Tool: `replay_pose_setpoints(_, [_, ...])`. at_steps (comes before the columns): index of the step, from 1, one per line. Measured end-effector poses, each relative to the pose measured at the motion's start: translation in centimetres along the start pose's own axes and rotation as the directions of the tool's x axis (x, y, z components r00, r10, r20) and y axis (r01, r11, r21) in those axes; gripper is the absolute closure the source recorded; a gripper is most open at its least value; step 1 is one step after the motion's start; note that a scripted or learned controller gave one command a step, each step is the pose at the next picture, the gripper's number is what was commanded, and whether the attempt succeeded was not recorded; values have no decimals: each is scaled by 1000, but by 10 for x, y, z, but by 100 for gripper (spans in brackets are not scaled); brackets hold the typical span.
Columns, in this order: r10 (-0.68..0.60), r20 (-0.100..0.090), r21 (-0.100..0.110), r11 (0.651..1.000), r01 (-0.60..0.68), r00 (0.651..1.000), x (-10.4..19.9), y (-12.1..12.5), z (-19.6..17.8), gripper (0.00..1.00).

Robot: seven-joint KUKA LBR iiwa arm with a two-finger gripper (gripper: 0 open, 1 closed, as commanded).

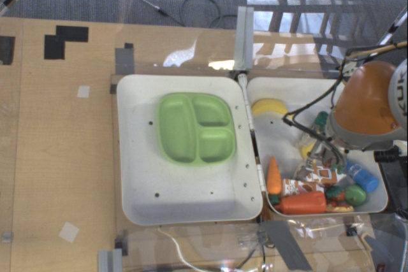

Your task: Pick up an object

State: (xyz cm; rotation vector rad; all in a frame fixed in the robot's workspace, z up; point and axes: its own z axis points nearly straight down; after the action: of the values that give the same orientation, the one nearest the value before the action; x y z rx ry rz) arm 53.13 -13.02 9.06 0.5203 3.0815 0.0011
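Note:
The right bin (290, 137) holds a pile of toy food. A yellow banana (269, 106) lies at its far left, and an orange carrot (274, 176) rests along the left wall. At the front are a red piece (305, 203) and a small printed carton (298, 186). A blue bottle (361, 177) and a green piece (354, 195) sit at the front right. My gripper (324, 159) hangs below the orange wrist band (364, 105), low over the middle of the pile, just above a brown-and-white carton (322, 174). A small yellow item (308, 150) sits at its left.
The left bin (140, 156) carries a green divided plate (195, 128). A metal post (243, 41) rises where the two bins meet at the back. Black cables (306, 113) run from the wrist across the right bin. The wooden bench (57, 137) stretches to the left.

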Motion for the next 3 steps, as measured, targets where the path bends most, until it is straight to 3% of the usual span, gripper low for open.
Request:
replay_pose_setpoints(1, [-324, -3, -1, 946, 324, 946, -65, 14, -21, 0])
replay_pose_setpoints(2, [-301, -1, -1, 954, 301, 954, -57, 7, 2, 0])
replay_pose_setpoints(3, [-305, 6, -1, 952, 305, 952, -60, 10, -12, 100])
